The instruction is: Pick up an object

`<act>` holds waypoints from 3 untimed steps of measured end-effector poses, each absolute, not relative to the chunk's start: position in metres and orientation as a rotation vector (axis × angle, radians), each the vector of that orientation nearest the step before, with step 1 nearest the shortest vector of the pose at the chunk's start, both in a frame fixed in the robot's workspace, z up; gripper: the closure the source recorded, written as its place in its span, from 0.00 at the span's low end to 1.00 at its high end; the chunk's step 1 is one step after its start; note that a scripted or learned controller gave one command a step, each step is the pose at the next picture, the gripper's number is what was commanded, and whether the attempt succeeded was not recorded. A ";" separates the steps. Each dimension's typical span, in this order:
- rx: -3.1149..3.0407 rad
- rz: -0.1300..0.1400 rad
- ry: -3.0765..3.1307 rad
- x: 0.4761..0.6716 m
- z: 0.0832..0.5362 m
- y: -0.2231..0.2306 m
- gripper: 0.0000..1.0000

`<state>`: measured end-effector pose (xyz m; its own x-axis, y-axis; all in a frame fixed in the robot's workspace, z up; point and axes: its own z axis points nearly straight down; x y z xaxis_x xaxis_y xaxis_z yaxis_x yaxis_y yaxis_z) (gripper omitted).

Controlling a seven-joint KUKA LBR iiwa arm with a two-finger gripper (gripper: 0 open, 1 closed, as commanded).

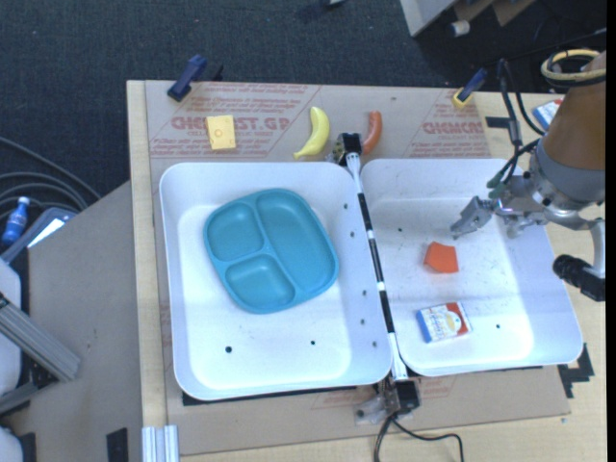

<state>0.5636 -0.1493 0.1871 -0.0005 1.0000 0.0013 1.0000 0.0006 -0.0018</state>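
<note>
In the right bin (539,349) lie an orange block (442,257) near the middle and a small blue, white and red box (444,322) toward the front. My gripper (491,223) hangs over the back of that bin, above and to the right of the orange block. Its fingers are spread open with nothing between them. The left finger (466,221) points down and left toward the block without touching it. A blue divided plate (270,249) lies in the left bin (289,364).
Behind the bins, on the brown board, lie a yellow banana (314,133), an orange-red sausage-shaped toy (372,131) and a small yellow block (220,134). A black divider rail (371,258) runs between the bins. Cables hang at the right by the arm.
</note>
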 end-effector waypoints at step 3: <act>-2.223 0.000 -2.219 0.504 0.098 -0.115 0.00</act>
